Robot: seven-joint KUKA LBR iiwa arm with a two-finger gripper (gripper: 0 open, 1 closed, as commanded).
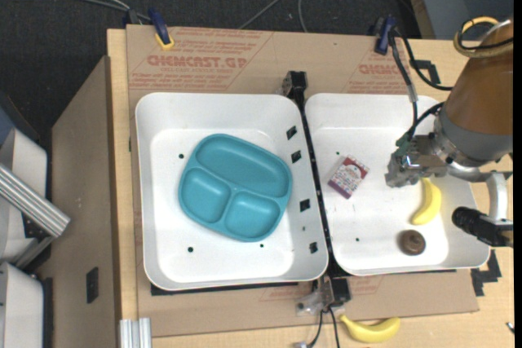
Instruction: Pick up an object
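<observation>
Two shallow white bins sit side by side on my bench (204,45), which is covered in brown cardboard with red printing. I am looking down on them at a slant from the single fixed camera.

My left bin (155,200) holds one thing: a teal plastic tray (235,187) with three compartments, lying flat near the bin's middle.

My right bin (359,114) holds three small things. A small packet (348,175) with red and white markings lies tilted near the bin's left side, not far from the divider between the bins. A yellow banana (426,204) lies toward the right side, its upper end just below the claw. A small brown round object (412,241) rests below the banana, near the bin's front edge.

My arm (481,106) reaches in from the right, its orange band large in the frame. The claw (405,167) is low over the right bin, between the packet and the banana and close above the banana's upper end. I cannot tell from this angle whether it is spread or pressed together, and I see nothing between its tips.

Blue clamps (161,30) pin the cardboard at the far edge, and black cables run behind. A second banana (371,328) lies outside the bins, on the bench's near edge.
</observation>
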